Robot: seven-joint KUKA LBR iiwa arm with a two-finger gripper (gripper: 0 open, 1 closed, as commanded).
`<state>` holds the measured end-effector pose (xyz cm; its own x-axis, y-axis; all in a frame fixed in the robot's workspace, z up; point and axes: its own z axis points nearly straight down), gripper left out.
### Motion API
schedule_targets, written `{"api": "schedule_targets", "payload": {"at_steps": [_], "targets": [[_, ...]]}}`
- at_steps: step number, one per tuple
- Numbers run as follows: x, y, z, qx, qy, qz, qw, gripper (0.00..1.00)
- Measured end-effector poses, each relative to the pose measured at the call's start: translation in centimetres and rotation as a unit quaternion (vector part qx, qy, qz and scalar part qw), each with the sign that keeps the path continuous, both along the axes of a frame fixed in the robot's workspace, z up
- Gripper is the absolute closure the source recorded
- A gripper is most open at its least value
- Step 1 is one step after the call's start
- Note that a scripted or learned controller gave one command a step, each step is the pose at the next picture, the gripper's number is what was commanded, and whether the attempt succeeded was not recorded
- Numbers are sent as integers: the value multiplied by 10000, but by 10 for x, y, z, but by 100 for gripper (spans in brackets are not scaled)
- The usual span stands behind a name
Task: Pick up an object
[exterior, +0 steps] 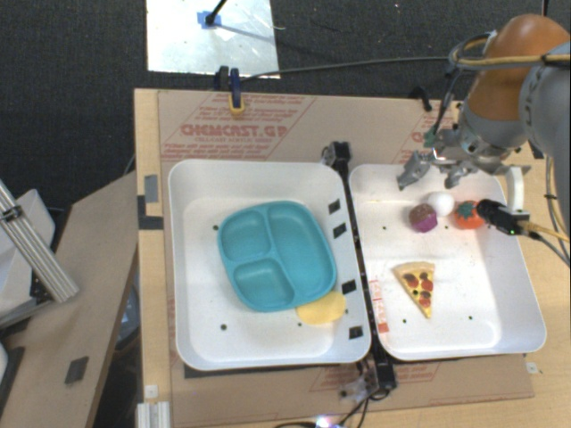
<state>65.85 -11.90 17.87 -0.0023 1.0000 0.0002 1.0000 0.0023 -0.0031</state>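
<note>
Tool (434, 173) hangs spread wide and empty just above the white ball (442, 204) and purple ball (423, 218) in the right bin (517, 324); nothing lifted yet, whole pick ahead.

- Robotics lab or test bench, not a home.
- Industrial arm (522, 78), grey with an orange band, cables looped over it.
- Two shallow white bins (192, 239) side by side on a board printed "CHEMCAST GP" (234, 130), black clips along the shared edge.
- Toy props in the bins: plastic pizza slice (417, 285), teal divided tray (277, 254).
- Black backdrop, aluminium extrusion (31, 248) on the left.
</note>
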Motion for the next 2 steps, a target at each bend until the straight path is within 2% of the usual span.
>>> {"api": "schedule_targets", "payload": {"at_steps": [2], "targets": [[-2,3,-94,-1,-8,1,10000,0]]}}
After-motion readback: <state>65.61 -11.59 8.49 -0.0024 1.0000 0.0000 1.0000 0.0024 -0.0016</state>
